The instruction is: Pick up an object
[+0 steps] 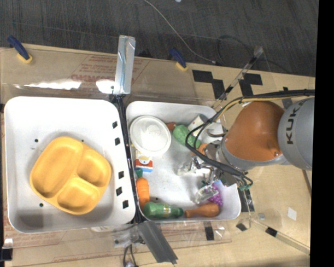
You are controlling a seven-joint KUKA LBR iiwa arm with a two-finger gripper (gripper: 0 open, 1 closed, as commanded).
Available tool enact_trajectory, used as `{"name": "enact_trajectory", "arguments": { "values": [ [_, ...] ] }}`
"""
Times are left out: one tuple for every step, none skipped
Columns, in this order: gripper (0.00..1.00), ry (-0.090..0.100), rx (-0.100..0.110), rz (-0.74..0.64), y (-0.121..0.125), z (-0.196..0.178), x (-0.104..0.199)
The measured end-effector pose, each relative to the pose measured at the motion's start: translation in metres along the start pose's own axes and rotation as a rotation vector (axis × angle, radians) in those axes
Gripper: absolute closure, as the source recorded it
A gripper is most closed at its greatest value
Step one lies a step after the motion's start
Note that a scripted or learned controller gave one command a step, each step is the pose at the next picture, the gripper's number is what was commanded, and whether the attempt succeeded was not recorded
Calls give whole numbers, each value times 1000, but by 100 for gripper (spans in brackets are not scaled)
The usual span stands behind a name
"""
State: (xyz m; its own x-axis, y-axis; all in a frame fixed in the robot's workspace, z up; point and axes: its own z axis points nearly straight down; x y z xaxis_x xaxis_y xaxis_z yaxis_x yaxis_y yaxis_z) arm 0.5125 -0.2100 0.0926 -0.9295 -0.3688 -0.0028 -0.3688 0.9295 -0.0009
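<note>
The right bin (178, 111) holds several small items. A white round cup (150, 133) stands at its back left, with a green item (182, 134) beside it. A small carton (144, 164) and an orange carrot (142, 190) lie along the left wall. A green bottle (163, 211) and an orange-brown item (206, 210) rest against the front wall. A purple grape bunch (215, 197) sits at the front right. My gripper (200, 178) hangs low over the bin's middle right, just left of the grapes, below the orange wrist band (254, 133).
In the left bin (25, 114) lies a yellow divided plate (71, 174). Black cables (202, 131) loop from the wrist over the green item. A metal post (124, 66) stands behind the divider between the bins.
</note>
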Motion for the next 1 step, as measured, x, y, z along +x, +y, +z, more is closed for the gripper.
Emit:
{"name": "enact_trajectory", "arguments": {
  "values": [
    [0,-1,0,-80,-11,0,-26]
  ]
}}
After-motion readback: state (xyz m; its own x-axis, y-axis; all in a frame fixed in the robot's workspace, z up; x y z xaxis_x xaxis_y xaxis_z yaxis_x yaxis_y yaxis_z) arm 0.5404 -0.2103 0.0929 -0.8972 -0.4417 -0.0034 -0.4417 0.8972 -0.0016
